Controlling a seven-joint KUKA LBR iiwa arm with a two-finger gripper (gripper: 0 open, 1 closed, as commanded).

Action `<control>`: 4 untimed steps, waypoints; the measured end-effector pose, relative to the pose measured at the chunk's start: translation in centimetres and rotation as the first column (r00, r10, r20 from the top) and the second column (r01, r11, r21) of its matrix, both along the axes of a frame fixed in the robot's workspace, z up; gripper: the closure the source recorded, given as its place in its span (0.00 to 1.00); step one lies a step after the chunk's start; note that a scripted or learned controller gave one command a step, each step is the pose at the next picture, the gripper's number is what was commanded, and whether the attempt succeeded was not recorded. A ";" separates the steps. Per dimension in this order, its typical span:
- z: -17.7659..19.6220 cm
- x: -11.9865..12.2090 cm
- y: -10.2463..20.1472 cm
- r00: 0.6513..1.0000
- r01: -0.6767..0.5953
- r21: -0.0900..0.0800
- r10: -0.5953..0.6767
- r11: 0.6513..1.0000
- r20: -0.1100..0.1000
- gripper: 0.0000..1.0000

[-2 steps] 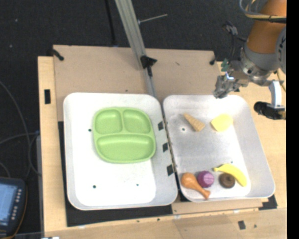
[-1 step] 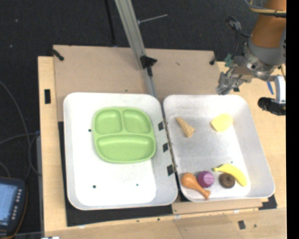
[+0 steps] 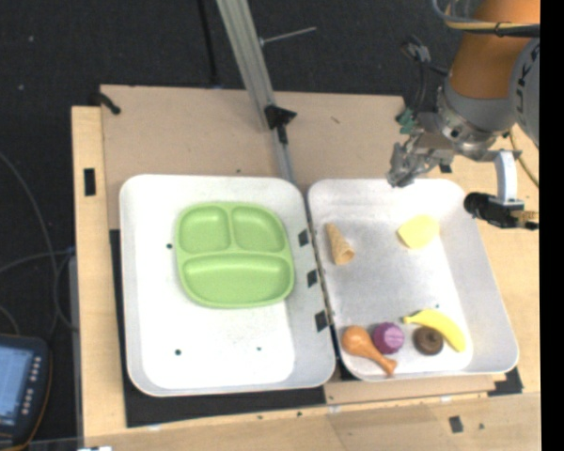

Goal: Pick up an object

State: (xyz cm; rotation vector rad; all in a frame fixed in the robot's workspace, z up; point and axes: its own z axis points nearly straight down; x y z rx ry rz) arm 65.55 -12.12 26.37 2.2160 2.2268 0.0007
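My gripper hangs above the far edge of the right bin, with nothing visible between its fingers. In that bin lie a pale yellow wedge, a tan cone, a yellow banana, a brown doughnut, a purple round piece and an orange pear-shaped piece. The yellow wedge is the closest to the gripper, a short way in front of it.
The left bin holds a green divided plate. A slanted metal pole rises behind the two bins. The wooden bench surrounds both bins.
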 end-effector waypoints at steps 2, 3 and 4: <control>-1.1 -2.8 10.6 1.000 -0.001 0.001 0.001 1.000 -0.001 1.00; -2.3 -4.6 15.4 1.000 -0.001 0.000 0.001 1.000 -0.001 1.00; -2.3 -5.4 19.6 1.000 -0.002 0.001 0.002 1.000 -0.001 1.00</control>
